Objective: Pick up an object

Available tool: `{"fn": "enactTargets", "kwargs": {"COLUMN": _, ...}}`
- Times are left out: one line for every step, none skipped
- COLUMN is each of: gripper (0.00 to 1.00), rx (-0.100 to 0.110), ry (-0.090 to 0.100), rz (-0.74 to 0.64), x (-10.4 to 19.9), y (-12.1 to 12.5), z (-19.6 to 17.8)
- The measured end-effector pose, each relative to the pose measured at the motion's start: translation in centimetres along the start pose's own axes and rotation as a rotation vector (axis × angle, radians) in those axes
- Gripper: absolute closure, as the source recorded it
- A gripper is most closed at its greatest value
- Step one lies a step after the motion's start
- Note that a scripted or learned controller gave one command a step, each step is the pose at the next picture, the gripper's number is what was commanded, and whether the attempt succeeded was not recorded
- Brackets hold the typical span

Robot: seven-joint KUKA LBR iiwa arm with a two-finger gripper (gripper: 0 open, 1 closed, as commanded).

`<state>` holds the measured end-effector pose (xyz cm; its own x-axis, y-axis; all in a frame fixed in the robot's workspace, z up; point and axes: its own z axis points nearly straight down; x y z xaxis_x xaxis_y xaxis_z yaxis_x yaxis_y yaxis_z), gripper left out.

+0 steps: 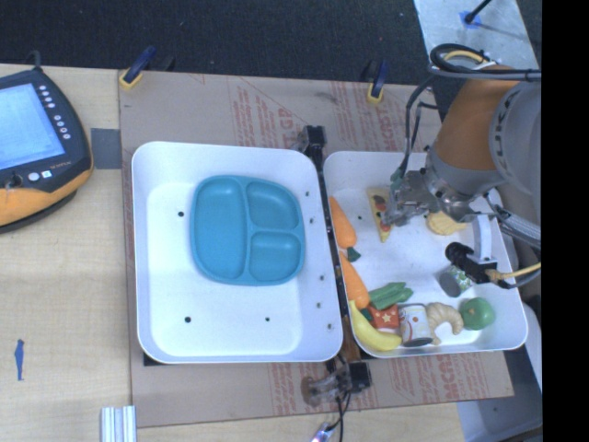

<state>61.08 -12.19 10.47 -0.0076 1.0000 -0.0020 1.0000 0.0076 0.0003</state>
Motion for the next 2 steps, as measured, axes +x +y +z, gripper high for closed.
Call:
{"fn": "enactTargets", "kwargs": {"gripper": 0.0, "rx": 0.0, "ry": -0.001, "rz": -0.001, "x": 0.0, "y": 0.0, "z": 0.0}}
{"fn": "enactTargets", "kwargs": {"gripper": 1.0, "rx": 0.0, "ry": -0.003, "rz": -0.004, "x": -0.1, "y": 0.0, "z": -1.0}}
